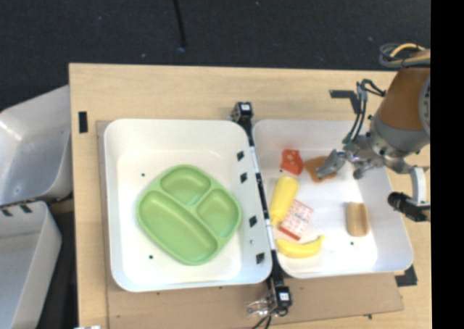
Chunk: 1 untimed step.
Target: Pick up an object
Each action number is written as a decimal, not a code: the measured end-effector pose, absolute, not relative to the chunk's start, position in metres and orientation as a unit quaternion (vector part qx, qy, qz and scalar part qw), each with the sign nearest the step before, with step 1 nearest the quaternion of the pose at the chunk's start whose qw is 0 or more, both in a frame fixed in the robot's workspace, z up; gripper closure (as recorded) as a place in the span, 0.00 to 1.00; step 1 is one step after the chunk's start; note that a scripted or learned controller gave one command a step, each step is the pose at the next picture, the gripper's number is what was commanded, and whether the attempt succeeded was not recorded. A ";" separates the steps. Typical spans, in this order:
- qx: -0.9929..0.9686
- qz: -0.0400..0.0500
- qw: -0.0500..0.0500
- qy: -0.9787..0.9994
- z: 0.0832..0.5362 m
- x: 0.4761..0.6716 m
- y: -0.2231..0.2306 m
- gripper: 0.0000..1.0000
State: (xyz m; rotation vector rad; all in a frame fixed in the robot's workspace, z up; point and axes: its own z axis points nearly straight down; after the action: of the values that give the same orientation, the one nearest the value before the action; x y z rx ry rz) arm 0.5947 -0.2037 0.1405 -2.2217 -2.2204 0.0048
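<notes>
Banana (pixel 299 247) lies nearest, at near edge of right bin (pixel 388 248). Gripper (pixel 328 168) over brown item (pixel 317 169) at bin's far side; jaw state: can't tell. Red block (pixel 291 161) just left. Green tray (pixel 188 213) in left bin (pixel 123 175).

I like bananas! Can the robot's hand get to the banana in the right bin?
Probably yes. The banana lies uncovered at the bin's near edge, and the hand hovers in the same bin.
</notes>
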 end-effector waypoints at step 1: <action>-0.708 0.001 0.000 -0.706 0.099 0.594 -0.205 0.00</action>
State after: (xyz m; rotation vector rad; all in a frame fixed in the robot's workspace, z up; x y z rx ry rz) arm 0.5945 -0.2051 0.0991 -2.2263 -2.2175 0.0041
